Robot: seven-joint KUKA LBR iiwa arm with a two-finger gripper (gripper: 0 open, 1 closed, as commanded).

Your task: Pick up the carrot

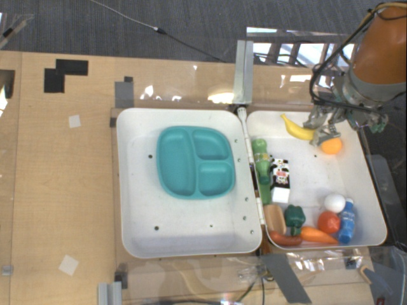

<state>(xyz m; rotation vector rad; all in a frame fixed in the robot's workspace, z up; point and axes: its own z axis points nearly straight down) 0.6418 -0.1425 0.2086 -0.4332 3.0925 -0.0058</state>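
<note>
The carrot, orange and tapered, lies along the front wall of the right bin, between a red tomato and a dark red sausage. My gripper hangs over the bin's far right corner, well away from the carrot. It is open, with nothing between its fingers. It hovers between a yellow banana and an orange fruit.
Around the carrot lie a red tomato, a white ball, a blue bottle, green broccoli, a bread slice and a sausage. A teal divided plate sits in the left bin.
</note>
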